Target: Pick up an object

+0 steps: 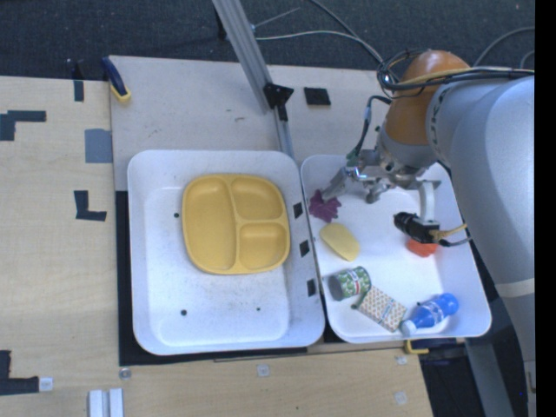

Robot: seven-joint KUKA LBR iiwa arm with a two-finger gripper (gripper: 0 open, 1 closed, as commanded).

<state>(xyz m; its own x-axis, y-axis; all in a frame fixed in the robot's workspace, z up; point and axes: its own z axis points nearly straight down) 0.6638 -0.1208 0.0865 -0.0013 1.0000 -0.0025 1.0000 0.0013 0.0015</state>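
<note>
Arm (pixel 486 146): grey, orange band, enters over the right bin's far-right corner.
Bench (pixel 191 102): carries both bins side by side.
Left bin (pixel 156 259): holds a yellow divided plate (pixel 235 223), roughly centred, nearer the far edge.
Right bin (pixel 391 268): holds all the small objects.
Gripper (pixel 354 189): low over the right bin's far edge. The jaws look apart, with nothing between them.
Blue bottle (pixel 430 313): on its side at the near-right corner.
Patterned packet (pixel 380 308): along the near edge, just beside the bottle.
Green can (pixel 350 283): on its side near the near-left corner.
Yellow lump (pixel 339 241): midway along the left edge.
Purple object (pixel 324 205): at the left edge near the far-left corner, just beside the gripper.
Orange object (pixel 423 249): near the right edge.
</note>
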